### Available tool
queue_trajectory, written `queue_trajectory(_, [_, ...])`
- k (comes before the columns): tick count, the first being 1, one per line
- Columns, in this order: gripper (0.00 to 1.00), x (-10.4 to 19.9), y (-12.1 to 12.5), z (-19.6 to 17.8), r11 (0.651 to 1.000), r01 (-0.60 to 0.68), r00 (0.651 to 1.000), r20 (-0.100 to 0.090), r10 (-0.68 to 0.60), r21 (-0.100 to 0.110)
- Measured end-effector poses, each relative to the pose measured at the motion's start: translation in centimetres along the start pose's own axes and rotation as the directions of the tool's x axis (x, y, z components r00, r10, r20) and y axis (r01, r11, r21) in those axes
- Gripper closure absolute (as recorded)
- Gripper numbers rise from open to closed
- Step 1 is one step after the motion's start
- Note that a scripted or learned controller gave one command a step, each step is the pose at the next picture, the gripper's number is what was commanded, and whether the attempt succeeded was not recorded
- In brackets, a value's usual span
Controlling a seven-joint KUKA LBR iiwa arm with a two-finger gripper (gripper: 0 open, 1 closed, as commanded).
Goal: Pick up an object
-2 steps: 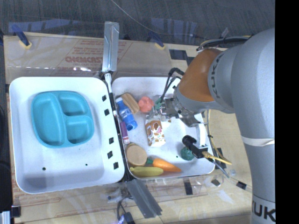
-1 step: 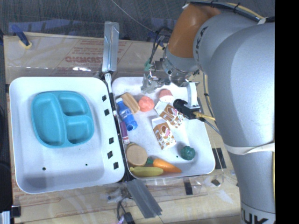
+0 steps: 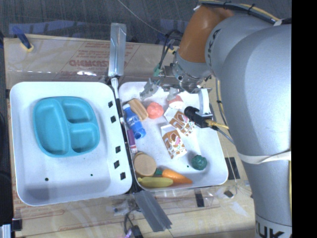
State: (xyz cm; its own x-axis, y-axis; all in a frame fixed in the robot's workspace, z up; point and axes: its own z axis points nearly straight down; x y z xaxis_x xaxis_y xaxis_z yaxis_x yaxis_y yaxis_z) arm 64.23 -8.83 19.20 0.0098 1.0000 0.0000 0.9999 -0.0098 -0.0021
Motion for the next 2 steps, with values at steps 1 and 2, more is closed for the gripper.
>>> queue_trajectory(1, [0.00, -0.2, -7.3, 9.1, 0.999, 0.051, 0.999, -0.001, -0.051, 0.009])
queue_trajectory(2, [0.00, -0.7, -1.5, 10.1, 1.000, 0.031, 1.000, -0.001, -0.031, 0.002])
